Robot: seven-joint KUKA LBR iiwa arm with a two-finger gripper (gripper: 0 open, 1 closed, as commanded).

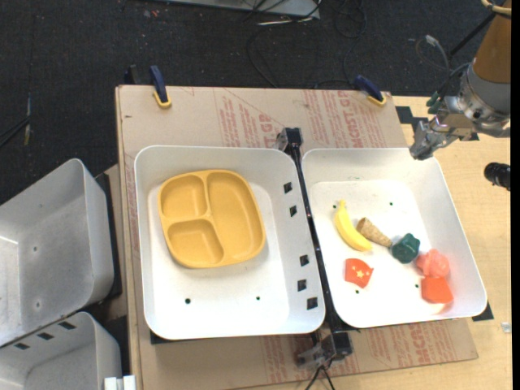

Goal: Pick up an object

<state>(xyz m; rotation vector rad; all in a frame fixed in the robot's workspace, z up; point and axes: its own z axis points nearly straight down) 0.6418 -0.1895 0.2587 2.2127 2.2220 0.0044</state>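
The right bin [422,187] holds a yellow banana [350,227], a tan cone-shaped piece [374,231], a dark green piece [405,247], a red piece [358,272], a pink piece [433,262] and an orange-red piece [437,289]. My gripper [424,146] hangs above the bin's far right corner, well away from these items, with nothing visible between its fingers. The arm enters from the upper right.
The left bin [280,299] holds a yellow divided plate [211,218]. A black clamp strip [302,218] runs between the bins. Blue-and-yellow clamps [159,86] grip the board's far edge. Grey tubs [49,242] stand at the left, cables lie on the dark floor behind.
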